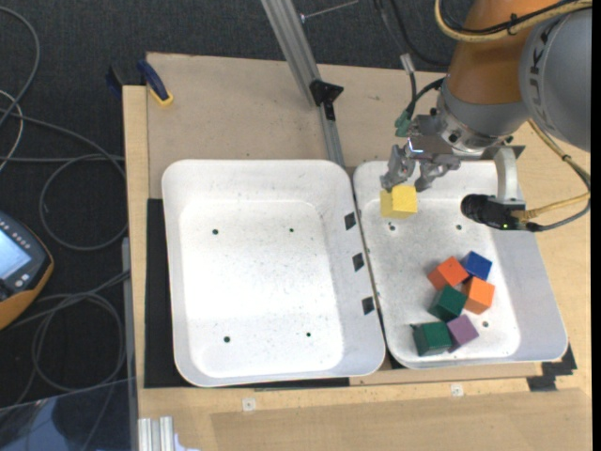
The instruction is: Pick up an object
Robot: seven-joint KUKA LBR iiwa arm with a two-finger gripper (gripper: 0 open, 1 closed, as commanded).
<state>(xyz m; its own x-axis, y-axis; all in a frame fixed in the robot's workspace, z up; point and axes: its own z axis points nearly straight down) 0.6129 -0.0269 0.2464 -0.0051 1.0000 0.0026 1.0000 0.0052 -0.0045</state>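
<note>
The left bin (258, 271) is left wholly open to approach from above. In the right bin (526, 341), room is taken at five o'clock by a cluster of blocks (455, 303) (touching or nearly so). The upper part is crowded by the gripper (411, 172) and a yellow block (400, 201). A slanted metal bar (300, 59) crosses at twelve o'clock.

Grey arm (563, 64) w/ orange band (502, 17) — yellow cable looped on top, metal gripper (410, 175), black side module w/ wires.
</note>
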